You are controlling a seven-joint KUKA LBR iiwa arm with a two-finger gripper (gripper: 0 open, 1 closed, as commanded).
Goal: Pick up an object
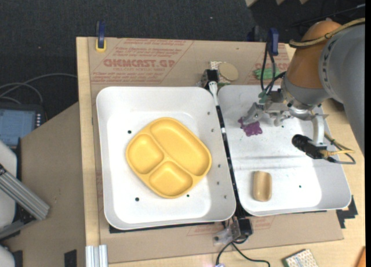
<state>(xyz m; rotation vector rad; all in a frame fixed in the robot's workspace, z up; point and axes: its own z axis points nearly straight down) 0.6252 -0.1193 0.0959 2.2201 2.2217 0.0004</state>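
Fingers (pixel 248 116): standing apart, released, clamping nothing. Gripper (pixel 262 119): hanging low over the far part of the right bin (pixel 284 167), coming in from the right side on the grey arm (pixel 342 62) with the orange band (pixel 307 65) above the wrist. Small purple object (pixel 253 128): lying on the right bin's floor, just beside the tip of the finger nearer the middle wall; touching it or a hair apart, cannot tell. Not sitting between the fingers. Tan rounded block (pixel 262 186): lying in the near part of the same bin, well apart from the gripper and from the purple object. Yellow three-compartment plate (pixel 168 157): lying flat in the middle of the left bin (pixel 116 121), turned at a slant, compartments holding nothing. Both bins sitting side by side, touching, on the table (pixel 145 62), with red print showing on the pale board beyond the left bin. Blue clamp (pixel 101 36): gripping the table's far left corner.
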